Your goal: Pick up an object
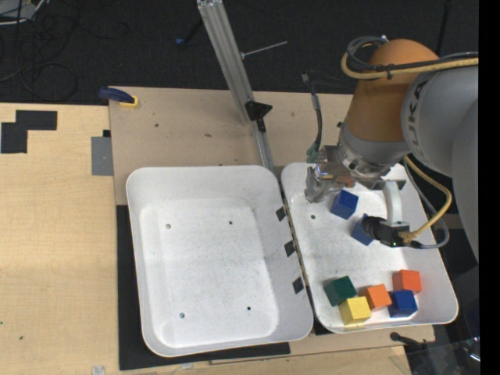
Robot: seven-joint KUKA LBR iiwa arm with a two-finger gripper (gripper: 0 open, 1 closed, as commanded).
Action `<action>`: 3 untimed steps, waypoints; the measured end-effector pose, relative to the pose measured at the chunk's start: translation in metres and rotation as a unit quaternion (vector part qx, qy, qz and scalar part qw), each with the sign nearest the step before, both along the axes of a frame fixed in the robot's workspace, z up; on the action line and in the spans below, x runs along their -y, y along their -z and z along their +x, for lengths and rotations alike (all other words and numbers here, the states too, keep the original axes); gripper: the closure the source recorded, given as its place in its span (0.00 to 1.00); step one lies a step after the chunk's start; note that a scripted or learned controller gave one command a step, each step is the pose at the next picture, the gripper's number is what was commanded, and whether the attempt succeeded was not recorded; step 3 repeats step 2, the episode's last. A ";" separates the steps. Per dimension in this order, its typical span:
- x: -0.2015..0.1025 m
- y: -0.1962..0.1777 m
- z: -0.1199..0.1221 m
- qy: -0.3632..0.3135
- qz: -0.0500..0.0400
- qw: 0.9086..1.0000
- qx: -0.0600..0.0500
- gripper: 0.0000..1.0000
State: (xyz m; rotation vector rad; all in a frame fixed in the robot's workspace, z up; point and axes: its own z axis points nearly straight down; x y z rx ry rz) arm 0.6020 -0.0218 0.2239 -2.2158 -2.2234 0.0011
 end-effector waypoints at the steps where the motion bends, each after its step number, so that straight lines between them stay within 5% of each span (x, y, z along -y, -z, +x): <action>1: -0.055 0.006 0.023 0.000 0.000 1.000 0.000 1.00; 2: -0.105 -0.012 0.039 0.000 0.000 1.000 0.001 1.00; 3: -0.105 -0.012 0.039 0.000 0.000 1.000 0.001 1.00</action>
